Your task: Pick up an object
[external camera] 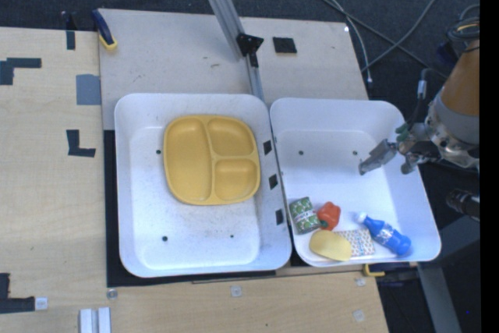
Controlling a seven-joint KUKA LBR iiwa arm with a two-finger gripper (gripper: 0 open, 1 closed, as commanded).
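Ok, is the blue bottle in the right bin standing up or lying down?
Lying down. The blue bottle rests on its side on the right bin floor, white cap toward the orange item.

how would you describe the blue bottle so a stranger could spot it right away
Look at the right-hand white bin, then down to its near corner, where a few small things lie together. The blue bottle lies on its side at the far right of that cluster, the only blue thing there, beside a yellow lump and a red piece.

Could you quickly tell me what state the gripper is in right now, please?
Gripper: open, holding nothing, above the right bin near its right wall, apart from the objects at the bin's front.
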